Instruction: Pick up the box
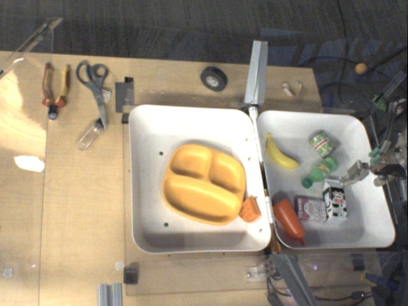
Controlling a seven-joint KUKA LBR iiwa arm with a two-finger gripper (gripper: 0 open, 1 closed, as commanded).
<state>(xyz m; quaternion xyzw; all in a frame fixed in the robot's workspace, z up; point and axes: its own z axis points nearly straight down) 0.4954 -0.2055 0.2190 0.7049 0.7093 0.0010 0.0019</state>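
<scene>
- Two cartons (322, 207) lie touching, so the gripper (360, 171) could snag both.
- Gripper state: cannot tell.
- Bottle (318, 173) nearby may get knocked.

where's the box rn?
The box lies in the right bin, near its front, between the red sausage-shaped toy and the gripper.

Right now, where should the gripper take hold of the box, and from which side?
Probably from above, across its two long sides near the middle. The box lies flat in the right bin, long axis left to right. The carton touches its right end and the red sausage sits near its left, so the ends are crowded.
</scene>
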